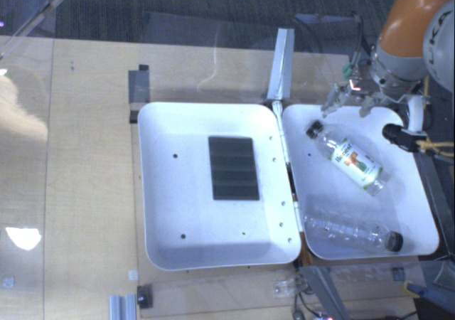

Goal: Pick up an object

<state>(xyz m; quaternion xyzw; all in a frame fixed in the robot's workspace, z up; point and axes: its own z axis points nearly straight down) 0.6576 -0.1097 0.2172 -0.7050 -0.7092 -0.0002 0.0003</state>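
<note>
My gripper (350,104) hangs over the far edge of the right bin (419,198), open, with nothing between its fingers. Just in front of it and slightly left lies a clear bottle with a black cap and a green and red label (350,160), slanting across the bin. A second clear bottle with a dark cap (353,232) lies along the bin's near wall. The left bin (163,190) holds a flat dark rectangular block (233,168) at its middle.
The arm's orange band (412,13) and grey wrist stand over the right bin's far right corner. A metal divider post (281,62) rises behind the gap between the bins. Clear panels rest on the wooden bench at left.
</note>
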